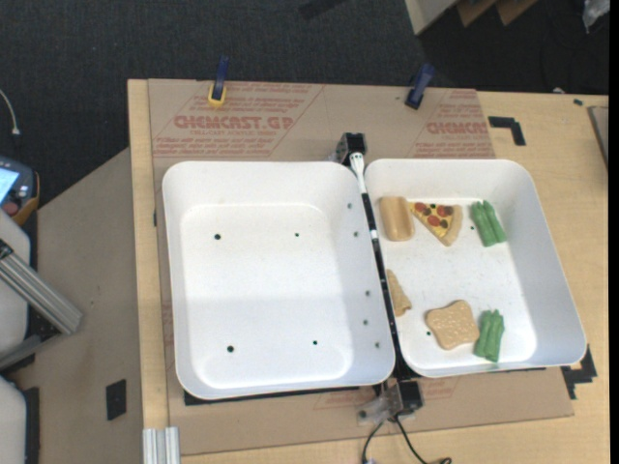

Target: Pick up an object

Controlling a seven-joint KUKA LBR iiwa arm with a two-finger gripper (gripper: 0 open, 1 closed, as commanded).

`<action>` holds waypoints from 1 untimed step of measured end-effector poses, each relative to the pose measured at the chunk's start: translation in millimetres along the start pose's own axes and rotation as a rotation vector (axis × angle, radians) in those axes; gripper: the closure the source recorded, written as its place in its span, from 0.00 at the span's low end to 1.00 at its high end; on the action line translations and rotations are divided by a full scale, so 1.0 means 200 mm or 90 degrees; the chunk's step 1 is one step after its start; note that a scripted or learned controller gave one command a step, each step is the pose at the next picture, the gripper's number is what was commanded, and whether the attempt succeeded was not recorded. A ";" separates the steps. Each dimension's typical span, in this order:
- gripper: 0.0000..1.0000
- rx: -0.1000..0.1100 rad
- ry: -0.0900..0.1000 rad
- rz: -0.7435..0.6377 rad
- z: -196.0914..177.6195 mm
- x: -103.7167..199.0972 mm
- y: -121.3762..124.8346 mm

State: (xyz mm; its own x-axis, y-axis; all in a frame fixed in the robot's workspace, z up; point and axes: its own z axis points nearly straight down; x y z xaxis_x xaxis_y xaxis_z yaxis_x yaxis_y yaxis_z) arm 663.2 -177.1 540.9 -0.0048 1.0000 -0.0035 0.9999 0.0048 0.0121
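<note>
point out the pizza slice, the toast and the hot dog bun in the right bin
pizza slice (437, 219), camera view, middle of its topping
toast (452, 324), camera view, centre of its face
hot dog bun (395, 217), camera view, middle of its top

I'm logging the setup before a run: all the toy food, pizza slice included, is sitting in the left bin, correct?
Not quite. The toy food is in the right bin, not the left: the pizza slice, a hot dog bun, a slice of toast and two green vegetable pieces. The camera view shows this.
</note>
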 end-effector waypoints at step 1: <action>1.00 0.002 -0.002 0.002 -0.03 -0.01 0.00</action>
State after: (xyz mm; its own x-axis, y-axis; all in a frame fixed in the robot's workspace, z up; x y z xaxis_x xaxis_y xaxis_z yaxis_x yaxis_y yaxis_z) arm 663.4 -179.3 547.3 -0.0022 1.0000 -0.0060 1.0000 0.0022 0.0085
